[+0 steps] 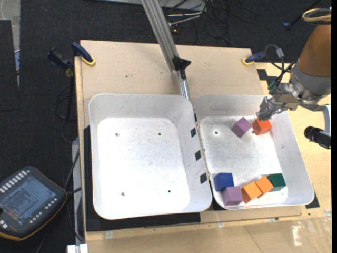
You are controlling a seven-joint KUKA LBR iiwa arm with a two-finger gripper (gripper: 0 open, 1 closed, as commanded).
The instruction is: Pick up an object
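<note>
My gripper [265,114] hangs over the far right part of the right bin [253,152]. Directly under its tip sits a red-orange cube [261,126], touching or nearly touching it; whether the cube is gripped I cannot tell. A purple cube [241,127] lies just left of it. Along the bin's near edge lie a blue cube [223,181], a second purple cube [233,195], two orange cubes [251,190] and a green cube [276,181].
The left bin [139,152] adjoins the right one, with black clips along the shared rim. A slanted metal pole [163,33] ends at the bins' far junction. Clamps sit at the board's far corners. A teach pendant [26,202] lies at the lower left.
</note>
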